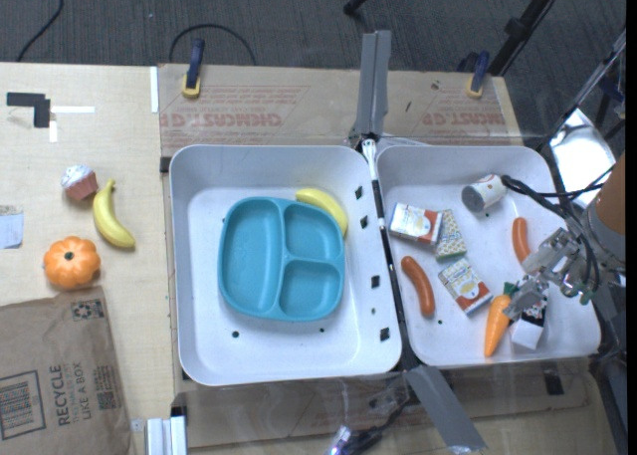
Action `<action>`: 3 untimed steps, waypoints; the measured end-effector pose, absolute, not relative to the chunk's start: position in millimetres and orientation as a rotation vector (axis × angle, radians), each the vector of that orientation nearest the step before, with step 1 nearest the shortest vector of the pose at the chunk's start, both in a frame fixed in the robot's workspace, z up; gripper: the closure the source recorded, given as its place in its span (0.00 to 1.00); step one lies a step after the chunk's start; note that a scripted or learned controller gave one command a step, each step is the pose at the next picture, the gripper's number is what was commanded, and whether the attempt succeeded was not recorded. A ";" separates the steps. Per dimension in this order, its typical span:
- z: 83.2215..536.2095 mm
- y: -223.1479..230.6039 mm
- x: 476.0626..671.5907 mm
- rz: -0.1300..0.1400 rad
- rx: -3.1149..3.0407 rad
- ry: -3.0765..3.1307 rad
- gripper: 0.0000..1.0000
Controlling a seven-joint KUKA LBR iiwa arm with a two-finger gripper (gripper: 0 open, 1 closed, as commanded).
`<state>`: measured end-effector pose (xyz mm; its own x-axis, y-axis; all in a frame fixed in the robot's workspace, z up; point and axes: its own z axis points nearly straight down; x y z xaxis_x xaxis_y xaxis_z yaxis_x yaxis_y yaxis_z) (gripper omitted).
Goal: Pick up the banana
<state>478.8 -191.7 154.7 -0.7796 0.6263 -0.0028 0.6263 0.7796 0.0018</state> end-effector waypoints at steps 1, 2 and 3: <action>221.7 -210.0 479.3 0.000 0.313 3.122 0.00; 185.0 -221.3 478.8 0.002 -0.346 3.120 0.00; 98.4 -113.3 511.4 0.000 -0.437 3.097 0.00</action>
